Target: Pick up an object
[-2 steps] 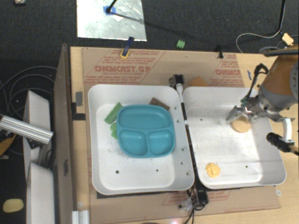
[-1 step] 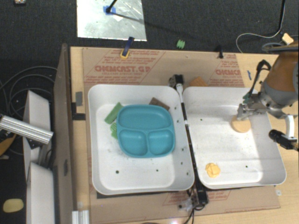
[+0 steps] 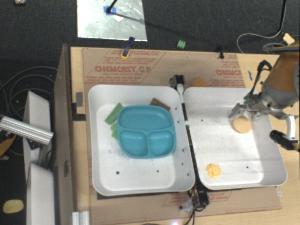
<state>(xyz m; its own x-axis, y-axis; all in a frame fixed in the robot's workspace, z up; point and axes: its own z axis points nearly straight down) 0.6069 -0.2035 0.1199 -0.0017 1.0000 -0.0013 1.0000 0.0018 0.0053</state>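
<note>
Tan round object: handling notes and grasp point

Tan round object point(image 3: 242, 124) lies on the floor of my right bin point(image 3: 220, 139), toward its far right part, directly under my gripper point(image 3: 244, 112). Camera view: my gripper hangs low over it, fingers spread, one tip near the object's left edge at about its upper rim, the other toward its right. Nothing is pinched between them; I cannot tell whether a tip touches it.

Judged from shape and colour, it looks like a toy bun or cookie: smooth, domed, probably light and fairly stiff. A rounded top may slip out of a shallow pinch, so I would close across its widest part, low on the sides, with the fingers straddling the middle.

Same view, other candidates: a small yellow lump point(image 3: 213, 170) sits near the front of the right bin, well apart from my gripper. The left bin point(image 3: 101, 125) holds a blue divided tray point(image 3: 145, 131), broad and awkward for a two-finger pinch, with a green piece point(image 3: 113, 114) at its left and a brown piece point(image 3: 160, 103) at its far edge, both partly hidden.

Both bins rest on the surface point(image 3: 140, 67).
</note>
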